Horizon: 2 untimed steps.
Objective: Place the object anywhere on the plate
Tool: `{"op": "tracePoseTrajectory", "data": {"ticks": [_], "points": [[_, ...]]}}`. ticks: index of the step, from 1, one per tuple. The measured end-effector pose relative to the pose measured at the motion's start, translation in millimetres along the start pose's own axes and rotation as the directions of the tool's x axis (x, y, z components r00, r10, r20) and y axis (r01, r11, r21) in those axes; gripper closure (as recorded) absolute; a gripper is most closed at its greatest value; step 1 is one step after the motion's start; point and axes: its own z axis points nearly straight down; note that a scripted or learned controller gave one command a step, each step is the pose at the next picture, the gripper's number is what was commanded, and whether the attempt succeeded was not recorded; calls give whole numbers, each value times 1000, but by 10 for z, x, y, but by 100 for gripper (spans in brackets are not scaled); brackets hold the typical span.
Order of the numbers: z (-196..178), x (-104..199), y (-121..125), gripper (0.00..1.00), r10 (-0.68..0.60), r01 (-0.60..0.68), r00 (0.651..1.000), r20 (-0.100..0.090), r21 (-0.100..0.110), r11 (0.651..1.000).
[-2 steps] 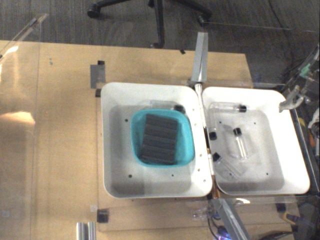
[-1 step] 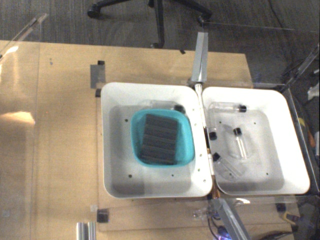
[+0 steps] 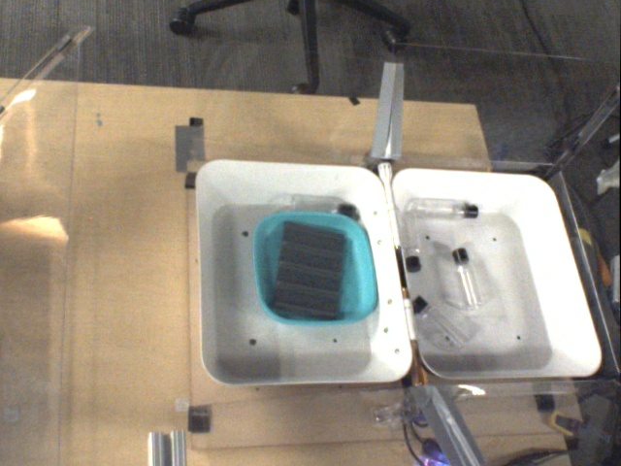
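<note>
— Located the object?
— Dark ribbed block (image 3: 310, 272), lying flat on the teal plate (image 3: 363, 260) in the left bin (image 3: 218, 260). Probably light, slightly soft, with grippy ribs; best pinched across the 2 long sides.
— Room to move?
— Tight beside the plate's raised rim, open above. Clear vials (image 3: 464, 275) well apart, in the right bin (image 3: 563, 289). Gripper opening and load: cannot tell.
</note>
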Motion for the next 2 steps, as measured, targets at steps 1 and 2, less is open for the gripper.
{"op": "tracePoseTrajectory", "data": {"ticks": [1,2], "points": [[-81,350,527,0,79,-79,997,2,1,997],[-94,-164,-91,0,186,-186,983,1,2,983]]}}
